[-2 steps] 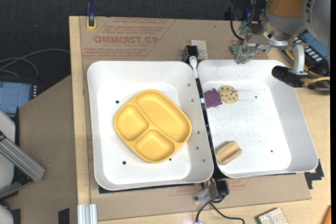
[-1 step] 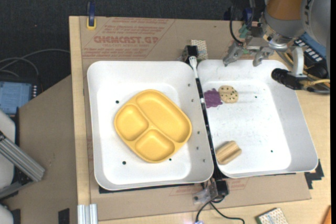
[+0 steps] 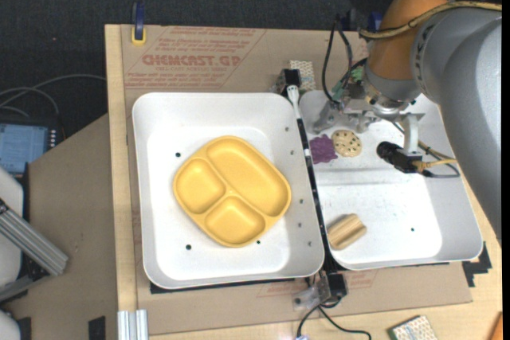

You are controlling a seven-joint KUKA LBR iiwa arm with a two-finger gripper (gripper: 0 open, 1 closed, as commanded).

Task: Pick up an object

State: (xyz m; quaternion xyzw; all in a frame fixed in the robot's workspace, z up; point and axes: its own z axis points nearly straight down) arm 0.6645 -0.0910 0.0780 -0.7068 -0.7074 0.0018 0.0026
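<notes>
My gripper (image 3: 348,117) hangs low over the far end of the right bin (image 3: 414,243), coming in from the right under the grey arm and its orange band. Just below it lies a round tan cookie-like disc with dark dots (image 3: 346,142). A small purple lump (image 3: 321,148) sits to the disc's left, close to the bin's left wall. A tan wooden block (image 3: 347,230) lies near the front of the same bin, well apart from the gripper. Nothing shows as lifted by the gripper.
The left bin (image 3: 159,123) holds a yellow divided plate (image 3: 230,190) with three compartments. Both bins rest on a cardboard sheet (image 3: 191,52). A small black-and-white part (image 3: 292,80) stands at the far end of the wall between the bins.
</notes>
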